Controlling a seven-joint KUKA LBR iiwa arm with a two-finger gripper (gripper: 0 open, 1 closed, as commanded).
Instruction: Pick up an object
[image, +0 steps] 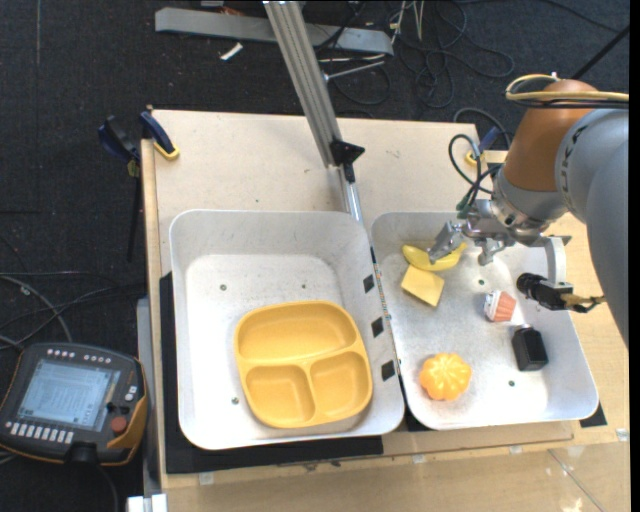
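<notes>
The gripper (462, 242) is positioned low over the back of the right bin (560, 400), its fingers spread apart with nothing seen between them. One fingertip is located at the yellow banana (432, 260), which lies just behind the yellow wedge-shaped block (423, 286). An orange-and-white small object (499, 306), a black block (529, 348) and an orange pumpkin-shaped toy (445, 376) are also contained in this bin. A yellow divided tray (301, 362) is held in the left bin (200, 260).
</notes>
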